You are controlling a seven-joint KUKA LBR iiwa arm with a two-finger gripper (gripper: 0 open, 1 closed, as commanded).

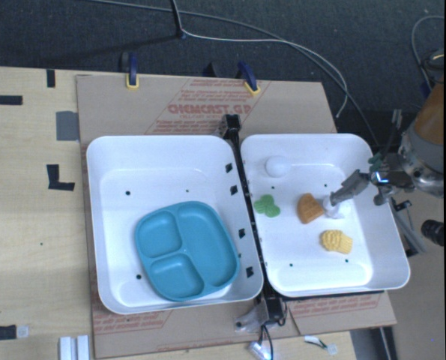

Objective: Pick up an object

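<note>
So over on the left, the left-hand shallow white plastic bin is holding a light blue plastic plate with three compartments, which is lying flat toward the bin's front half, tipped a bit on the diagonal. A black clip strip is running down the seam where the two bins are meeting.

Moving across, the right-hand shallow white bin is carrying the small stuff. A little green leafy-looking toy piece is sitting close to that bin's left wall. Behind it, a round white object is lying near the back wall, hard to make out against the white. Toward the middle, an orange-brown chunky toy piece is sitting there, and in front and to the right of it a yellow bumpy toy like a corn cob is lying on the floor.

The grey two-finger gripper is reaching in from the right, its tip sitting just beside the orange-brown piece on that piece's right side. Honestly can't tell how wide the thing is set, too blurry at the tip.
</note>
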